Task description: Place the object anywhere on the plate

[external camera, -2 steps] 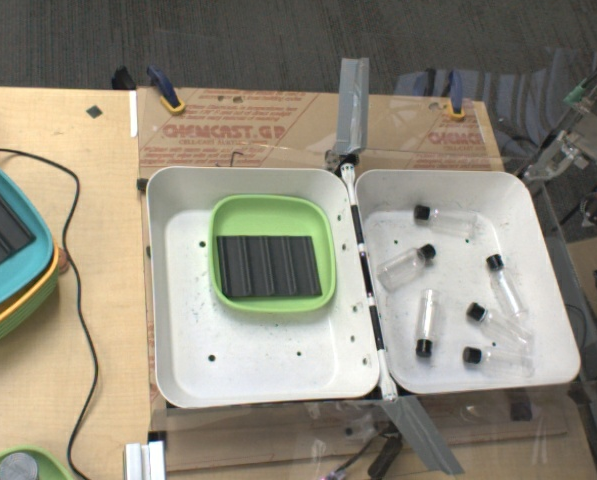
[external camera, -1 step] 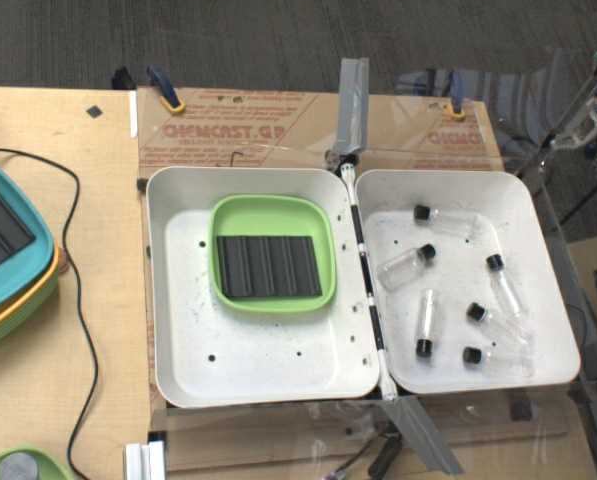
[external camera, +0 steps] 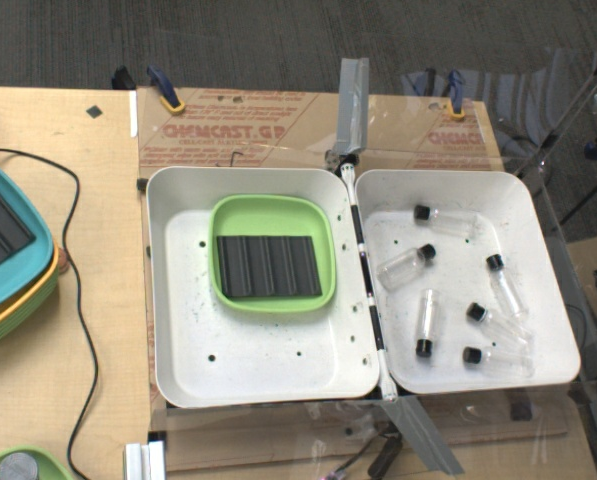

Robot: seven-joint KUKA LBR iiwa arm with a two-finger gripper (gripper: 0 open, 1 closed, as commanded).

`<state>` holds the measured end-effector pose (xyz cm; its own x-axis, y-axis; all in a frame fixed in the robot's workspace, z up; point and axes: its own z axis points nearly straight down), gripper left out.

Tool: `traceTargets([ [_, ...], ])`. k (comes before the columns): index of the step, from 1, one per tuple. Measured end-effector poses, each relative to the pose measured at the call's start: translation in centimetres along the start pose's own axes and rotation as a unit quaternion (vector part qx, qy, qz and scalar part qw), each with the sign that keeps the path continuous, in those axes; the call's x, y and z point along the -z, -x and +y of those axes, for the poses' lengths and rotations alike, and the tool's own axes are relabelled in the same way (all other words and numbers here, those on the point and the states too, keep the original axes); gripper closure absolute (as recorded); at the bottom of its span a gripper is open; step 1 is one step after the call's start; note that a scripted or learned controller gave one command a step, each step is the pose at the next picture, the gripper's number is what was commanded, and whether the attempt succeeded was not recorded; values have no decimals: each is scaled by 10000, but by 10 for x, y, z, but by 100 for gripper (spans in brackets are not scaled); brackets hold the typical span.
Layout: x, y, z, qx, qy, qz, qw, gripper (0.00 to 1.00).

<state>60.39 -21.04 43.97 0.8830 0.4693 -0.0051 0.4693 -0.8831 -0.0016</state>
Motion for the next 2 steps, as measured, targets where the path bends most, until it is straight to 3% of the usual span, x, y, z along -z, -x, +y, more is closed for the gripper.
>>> traceTargets([
  [1, 0, -37, 33, -843, -6, -1, 9964, 0],
  [2, -2, -38, 32, -1405, -13, -12, 9901, 0],
])
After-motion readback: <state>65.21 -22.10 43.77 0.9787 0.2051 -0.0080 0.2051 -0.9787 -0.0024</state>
